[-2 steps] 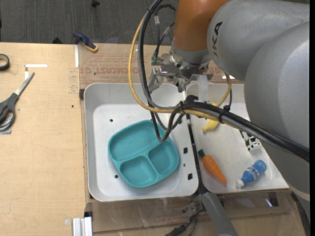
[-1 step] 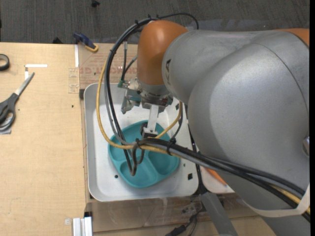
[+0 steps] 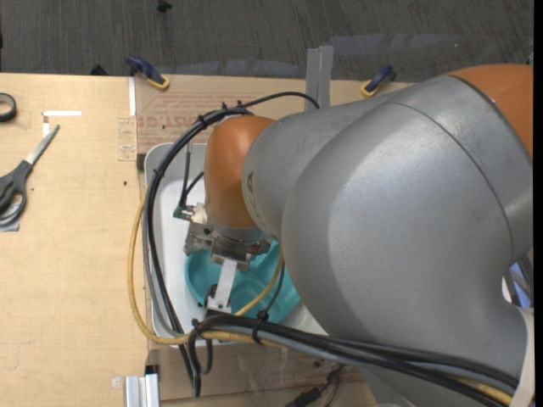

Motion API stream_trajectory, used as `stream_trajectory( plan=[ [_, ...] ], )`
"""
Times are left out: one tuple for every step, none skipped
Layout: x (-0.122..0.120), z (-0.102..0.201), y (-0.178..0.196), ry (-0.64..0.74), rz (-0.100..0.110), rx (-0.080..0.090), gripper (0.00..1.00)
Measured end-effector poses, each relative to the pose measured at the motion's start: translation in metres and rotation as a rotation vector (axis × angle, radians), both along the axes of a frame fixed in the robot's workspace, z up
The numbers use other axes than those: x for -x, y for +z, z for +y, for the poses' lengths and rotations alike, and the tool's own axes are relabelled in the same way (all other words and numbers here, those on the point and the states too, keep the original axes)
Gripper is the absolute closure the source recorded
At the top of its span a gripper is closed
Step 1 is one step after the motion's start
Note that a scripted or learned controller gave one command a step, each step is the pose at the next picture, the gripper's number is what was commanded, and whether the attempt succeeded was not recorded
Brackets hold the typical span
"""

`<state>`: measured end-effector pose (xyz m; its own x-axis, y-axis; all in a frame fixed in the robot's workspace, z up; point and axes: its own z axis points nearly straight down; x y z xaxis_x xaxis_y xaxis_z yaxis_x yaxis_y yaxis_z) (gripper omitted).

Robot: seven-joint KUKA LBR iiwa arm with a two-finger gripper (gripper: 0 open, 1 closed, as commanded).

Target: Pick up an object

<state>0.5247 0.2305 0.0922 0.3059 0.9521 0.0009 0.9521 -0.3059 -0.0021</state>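
Observation:
A teal object (image 3: 254, 291), soft-looking like a cloth or a shallow dish, lies in the near part of the left white bin (image 3: 165, 227). My gripper (image 3: 222, 257) points down into this bin, right over the far left edge of the teal object. The orange wrist band and the big grey arm cover most of both bins. The arm hides whatever else lies in them.
Scissors (image 3: 17, 185) and a roll of tape (image 3: 5, 107) lie on the wooden bench at far left, outside the bins. Two clamps (image 3: 148, 73) (image 3: 377, 80) sit at the bench's far edge. A yellow cable (image 3: 136, 270) loops along the bin's left wall.

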Motion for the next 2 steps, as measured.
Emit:
stream_trajectory(
  plan=[
    [-0.135,-0.025,0.087,0.008,-0.002,0.005,0.0],
    [-0.107,-0.068,0.293,0.339,-0.001,0.005,0.0]
  ],
)
